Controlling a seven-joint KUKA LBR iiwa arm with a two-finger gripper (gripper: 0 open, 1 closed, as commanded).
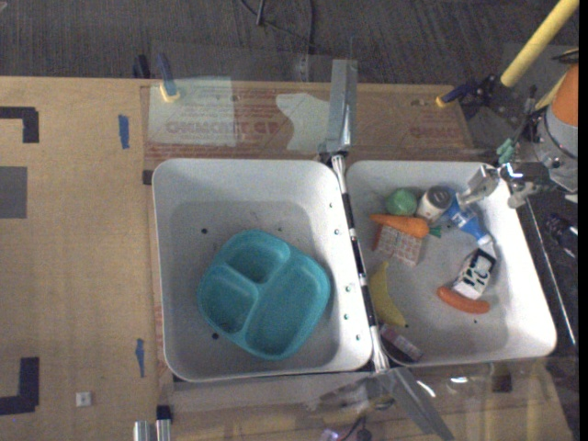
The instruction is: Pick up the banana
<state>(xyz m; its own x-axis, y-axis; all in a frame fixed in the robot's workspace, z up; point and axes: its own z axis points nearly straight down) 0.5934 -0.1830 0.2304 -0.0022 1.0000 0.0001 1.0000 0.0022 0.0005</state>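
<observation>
Although the task is to lift it, the small yellow curved banana (385, 297) lies untouched on the floor of the right-hand shallow white plastic bin (528, 324), tucked against that bin's left wall, its length running from upper left to lower right. Just below its lower end sits a dark rounded object (401, 345), too blurred to identify. Just above the banana is a tan speckled block (399, 243), with an orange carrot-shaped toy (401, 225) resting across its upper edge. Beyond those are a green ball (401, 201) and a white-and-blue bottle (447, 209) lying on its side. Further right lie a black-and-white carton (476, 273) and a second orange carrot shape (464, 300).

Crowding along the wall probably leaves little room on the banana's left side, so an approach from above looks most sensible.

Next door, the left white bin (175, 200) holds a teal divided plastic tray (265, 292). Both bins sit on a tan wooden surface (73, 246).

Entering from the right, the grey arm (562, 127) with its orange band hangs over the right bin's upper right corner. Its claw (487, 182) hovers near the bottle, well apart from the banana; whether its grip is spread or pressed together cannot be told.
</observation>
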